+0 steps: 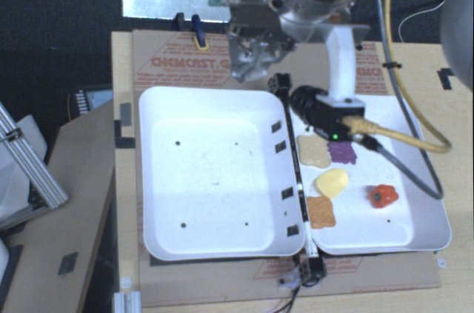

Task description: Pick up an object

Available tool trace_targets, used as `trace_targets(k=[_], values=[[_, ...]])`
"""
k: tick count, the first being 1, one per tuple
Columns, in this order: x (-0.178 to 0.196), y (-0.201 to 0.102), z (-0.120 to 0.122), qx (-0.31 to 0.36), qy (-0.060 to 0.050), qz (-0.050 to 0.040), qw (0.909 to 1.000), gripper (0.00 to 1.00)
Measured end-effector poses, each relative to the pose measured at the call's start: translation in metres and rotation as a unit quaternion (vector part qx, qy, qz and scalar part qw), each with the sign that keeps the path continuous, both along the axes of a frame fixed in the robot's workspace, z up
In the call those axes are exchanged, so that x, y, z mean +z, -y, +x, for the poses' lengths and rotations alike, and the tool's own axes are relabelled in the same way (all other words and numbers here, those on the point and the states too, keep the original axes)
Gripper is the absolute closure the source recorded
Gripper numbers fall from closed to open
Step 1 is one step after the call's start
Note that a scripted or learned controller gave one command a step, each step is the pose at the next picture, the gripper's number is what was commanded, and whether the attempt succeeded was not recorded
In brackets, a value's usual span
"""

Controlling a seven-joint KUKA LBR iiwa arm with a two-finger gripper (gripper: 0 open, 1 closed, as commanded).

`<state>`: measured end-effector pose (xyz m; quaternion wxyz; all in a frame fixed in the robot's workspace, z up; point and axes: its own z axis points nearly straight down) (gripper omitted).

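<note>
We are eyeing the yellow piece (332,182) lying in the right bin (415,230), probably light, smooth and slippery, best pinched across its narrow middle, though we cannot tell the end effector's (252,64) state.

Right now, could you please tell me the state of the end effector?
End effector: raised above the far edge of the bins; whether it is open or closed cannot be told.
</note>
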<state>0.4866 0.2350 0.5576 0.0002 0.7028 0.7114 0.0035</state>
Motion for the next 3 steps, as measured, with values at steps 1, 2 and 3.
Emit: trace_targets(k=[1,2,3], values=[[-0.001,0.0,0.0,0.001,-0.001,-0.0002,1.0,0.0],[-0.001,0.0,0.0,0.001,-0.001,-0.0002,1.0,0.0],[0.011,0.0,0.0,0.002,0.001,0.0008,1.0,1.0]])
